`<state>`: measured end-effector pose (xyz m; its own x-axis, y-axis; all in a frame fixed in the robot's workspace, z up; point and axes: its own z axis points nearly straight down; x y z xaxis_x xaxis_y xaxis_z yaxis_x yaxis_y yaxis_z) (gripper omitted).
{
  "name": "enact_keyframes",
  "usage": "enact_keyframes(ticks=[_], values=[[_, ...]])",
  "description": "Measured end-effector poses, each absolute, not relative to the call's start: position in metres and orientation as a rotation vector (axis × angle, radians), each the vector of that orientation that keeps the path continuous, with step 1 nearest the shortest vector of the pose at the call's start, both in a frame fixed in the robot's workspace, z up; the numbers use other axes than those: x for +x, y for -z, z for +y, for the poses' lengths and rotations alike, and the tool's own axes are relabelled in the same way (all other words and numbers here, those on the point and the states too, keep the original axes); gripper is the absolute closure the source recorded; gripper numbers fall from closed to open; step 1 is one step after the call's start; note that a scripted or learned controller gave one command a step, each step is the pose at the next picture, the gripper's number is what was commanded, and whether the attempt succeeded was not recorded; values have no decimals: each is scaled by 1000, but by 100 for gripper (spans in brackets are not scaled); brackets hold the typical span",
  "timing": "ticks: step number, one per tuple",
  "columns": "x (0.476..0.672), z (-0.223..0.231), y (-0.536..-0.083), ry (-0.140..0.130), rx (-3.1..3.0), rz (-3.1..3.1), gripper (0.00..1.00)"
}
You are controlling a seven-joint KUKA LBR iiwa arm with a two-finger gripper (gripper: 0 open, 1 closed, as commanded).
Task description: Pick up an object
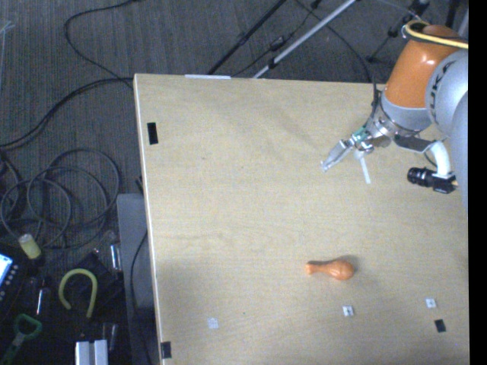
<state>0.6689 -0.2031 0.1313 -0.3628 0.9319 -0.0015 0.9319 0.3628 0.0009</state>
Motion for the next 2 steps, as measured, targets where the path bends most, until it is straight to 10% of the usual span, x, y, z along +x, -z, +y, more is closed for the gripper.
enact_keyframes(ticks=[2], values=[[669,-199,-101,3,1599,2704,0]])
